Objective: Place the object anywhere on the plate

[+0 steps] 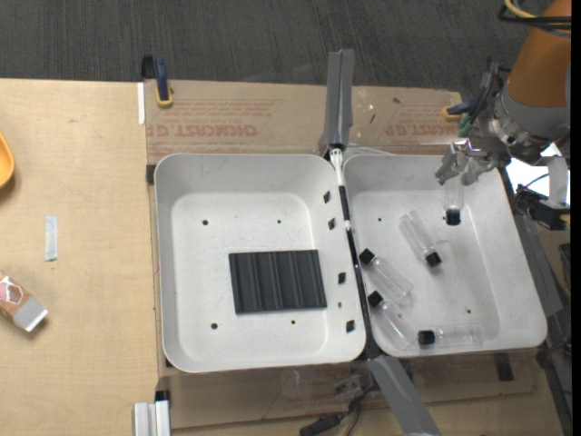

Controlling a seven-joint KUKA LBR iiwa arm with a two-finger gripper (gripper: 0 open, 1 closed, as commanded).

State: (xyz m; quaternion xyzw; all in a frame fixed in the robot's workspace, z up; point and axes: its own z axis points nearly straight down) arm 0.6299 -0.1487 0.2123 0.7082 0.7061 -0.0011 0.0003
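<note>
Clear tubes [399, 284] blur together in the right bin [508, 271]; end effector [453, 198] grips one tube [453, 209] upright.

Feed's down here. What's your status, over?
Gripper over right bin's far edge, holding a clear tube upright. Dark ridged plate in left bin. Loose tubes lie below, off the path.
</note>
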